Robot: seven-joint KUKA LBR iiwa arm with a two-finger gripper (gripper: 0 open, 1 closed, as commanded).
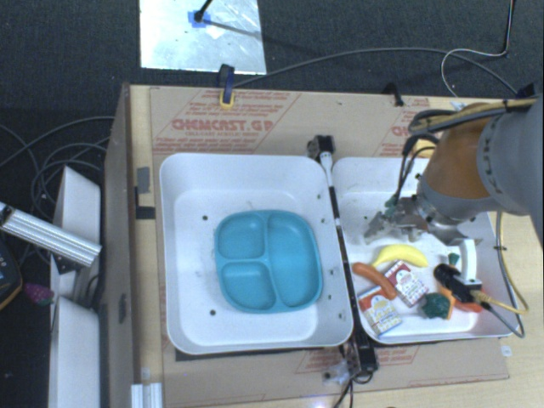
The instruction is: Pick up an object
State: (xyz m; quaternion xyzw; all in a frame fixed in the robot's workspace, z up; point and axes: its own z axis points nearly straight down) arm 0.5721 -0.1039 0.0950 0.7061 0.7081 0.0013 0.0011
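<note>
My gripper (380, 226) hovers low over the bare left-middle floor of the right bin (357, 177), its fingers apart and nothing between them. A yellow banana (401, 254) lies just below and right of it. In front of the banana lie a reddish-orange sausage (375, 280), a red and white box (407, 282) and a second small box (383, 314). A green toy (437, 306) and an orange piece (464, 297) sit near the bin's front right corner.
The left bin (187, 177) holds a blue divided plate (268, 259). A black ridge (335, 219) separates the two bins. The grey arm with its orange band (455, 164) covers the right bin's back right part. Cables trail over the cardboard behind.
</note>
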